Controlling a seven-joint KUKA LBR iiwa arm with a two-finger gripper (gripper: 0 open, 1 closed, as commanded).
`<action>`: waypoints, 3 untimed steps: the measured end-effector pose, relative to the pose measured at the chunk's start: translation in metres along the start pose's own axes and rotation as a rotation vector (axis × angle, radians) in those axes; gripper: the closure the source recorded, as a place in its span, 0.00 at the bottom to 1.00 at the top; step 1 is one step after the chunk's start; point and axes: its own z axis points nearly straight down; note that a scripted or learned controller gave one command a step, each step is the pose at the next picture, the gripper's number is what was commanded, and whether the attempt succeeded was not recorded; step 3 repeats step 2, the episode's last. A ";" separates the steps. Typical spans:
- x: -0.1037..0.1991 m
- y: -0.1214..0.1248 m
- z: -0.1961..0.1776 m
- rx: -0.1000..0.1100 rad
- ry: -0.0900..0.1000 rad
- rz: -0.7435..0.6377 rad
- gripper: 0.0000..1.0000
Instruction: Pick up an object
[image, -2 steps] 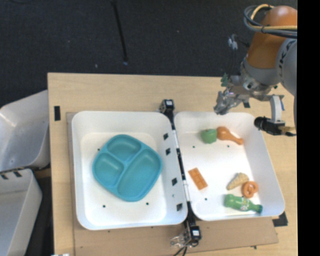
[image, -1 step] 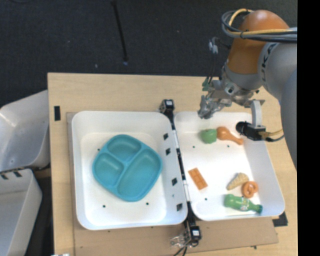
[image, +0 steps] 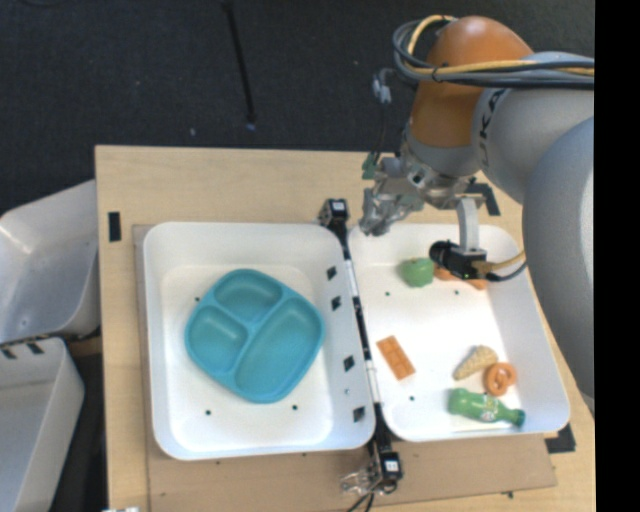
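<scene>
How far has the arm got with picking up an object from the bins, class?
Done: nothing looks lifted. The orange block, green bottle, pretzel and green lump all lie in the right bin; the blue plate sits in the left bin. In hand: the gripper hangs above the right bin's far left corner, with nothing seen in it. Left: descending, grasping, lifting.

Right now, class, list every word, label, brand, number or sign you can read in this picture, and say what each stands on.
None can be read.
Green bottle: any label is too blurred to read.
Blue divided plate, orange block, white bins: plain, no text.
</scene>
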 end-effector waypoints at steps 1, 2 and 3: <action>0.055 -0.004 -0.014 -0.002 0.001 -0.001 1.00; 0.104 -0.002 -0.005 -0.001 0.000 0.000 1.00; 0.104 -0.002 -0.005 -0.001 0.000 0.000 1.00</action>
